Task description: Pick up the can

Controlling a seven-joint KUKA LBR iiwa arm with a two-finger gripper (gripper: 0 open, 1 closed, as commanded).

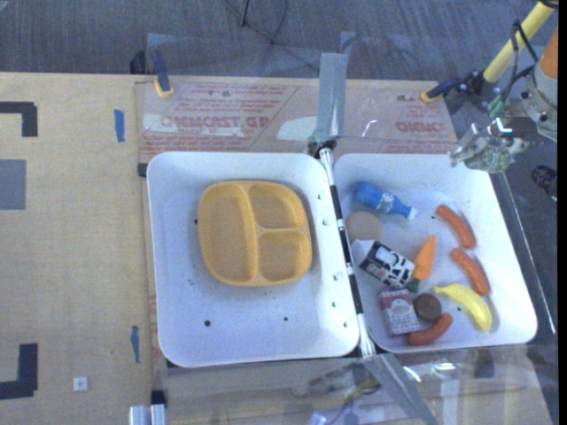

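1. Two white bins are seen side by side on the bench; the right bin (514, 264) is the one that matters, since the clutter is packed into it.
2. Over in the left bin (168, 317), a yellow divided plate (255, 233) is left alone; it plays no part.
3. Up at the right bin's far corner, the gripper (483, 149) is hung above the rim, well apart from the target. How far it is open cannot be told, and nothing can be made out in its hold.
4. The step in hand is judged to be the approach: the can is not yet reached.
5. The can (400, 312) is taken to be the dark red, labelled piece at the bin's near edge, apparently lying on its side.
6. It is hemmed in: a brown round piece (428, 305) is set just beside it, and a sausage (431, 328) is close by too.
7. A long reach across the bin and a clean descent over the can are called for next, with the neighbours kept out of the closing grip.
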